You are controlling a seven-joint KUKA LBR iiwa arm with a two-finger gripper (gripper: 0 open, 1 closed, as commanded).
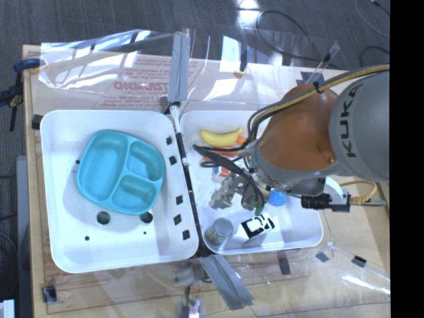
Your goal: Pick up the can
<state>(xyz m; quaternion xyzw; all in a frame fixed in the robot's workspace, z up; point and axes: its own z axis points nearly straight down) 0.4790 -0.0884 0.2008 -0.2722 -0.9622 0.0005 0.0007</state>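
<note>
The can (218,231) is small and silvery. It stands upright near the front left corner of the right bin (301,234), with its round top facing up. My gripper (229,193) hangs over the middle of that bin, a short way behind the can and apart from it. The grey arm with its orange band (295,134) reaches in from the right and hides much of the bin's back half. Nothing can be seen held in the gripper.
A banana (221,136) lies at the back of the right bin, with red and orange items (224,171) beside the gripper. A black-and-white object (257,226) and a blue piece (277,198) lie right of the can. The left bin (56,197) holds a blue divided plate (120,171).
</note>
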